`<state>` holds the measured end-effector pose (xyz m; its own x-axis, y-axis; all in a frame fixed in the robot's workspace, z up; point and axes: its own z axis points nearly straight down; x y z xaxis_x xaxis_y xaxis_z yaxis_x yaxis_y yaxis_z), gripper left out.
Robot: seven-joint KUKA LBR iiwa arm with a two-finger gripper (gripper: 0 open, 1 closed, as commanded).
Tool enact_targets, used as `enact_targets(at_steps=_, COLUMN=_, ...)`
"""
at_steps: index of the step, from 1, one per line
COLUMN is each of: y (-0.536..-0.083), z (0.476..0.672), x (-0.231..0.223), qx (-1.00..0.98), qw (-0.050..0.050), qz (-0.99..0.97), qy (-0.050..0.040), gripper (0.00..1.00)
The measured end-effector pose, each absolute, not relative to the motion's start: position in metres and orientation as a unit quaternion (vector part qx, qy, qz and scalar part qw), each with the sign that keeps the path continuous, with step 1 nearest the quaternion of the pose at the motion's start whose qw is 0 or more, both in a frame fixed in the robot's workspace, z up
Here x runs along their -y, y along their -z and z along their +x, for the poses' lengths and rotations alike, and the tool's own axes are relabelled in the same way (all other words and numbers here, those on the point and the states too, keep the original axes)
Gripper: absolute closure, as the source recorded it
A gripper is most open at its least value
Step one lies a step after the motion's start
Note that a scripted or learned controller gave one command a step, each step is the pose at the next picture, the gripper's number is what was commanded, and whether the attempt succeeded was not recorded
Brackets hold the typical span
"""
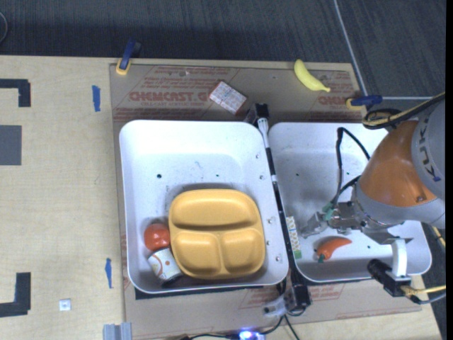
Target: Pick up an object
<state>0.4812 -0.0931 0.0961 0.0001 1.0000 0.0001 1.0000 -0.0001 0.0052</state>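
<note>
my claw (327, 219) hangs low in the right bin (311, 147), a chili pepper (333, 246) just below it; grip state unclear. i could miss sideways.

In the right bin (297, 147) the gripper (327, 222) hung low just above an orange chili pepper (333, 246), while the left bin (141, 147) held a yellow divided tray (216, 231), a red ball (156, 235) and a small cup (164, 263).
</note>
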Motion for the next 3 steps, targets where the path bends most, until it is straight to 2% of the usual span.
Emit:
enact_targets(at_steps=1, y=-0.086, z=0.480, x=0.092, qx=-0.707, qw=0.000, qz=0.707, qy=-0.0008, gripper=0.00)
enact_targets(at_steps=2, y=-0.096, z=0.481, x=0.092, qx=-0.707, qw=0.002, qz=0.707, qy=-0.0020, gripper=1.00)
enact_targets(at_steps=3, y=-0.096, z=0.481, x=0.092, qx=-0.707, qw=0.002, qz=0.707, qy=-0.0019, gripper=0.00)
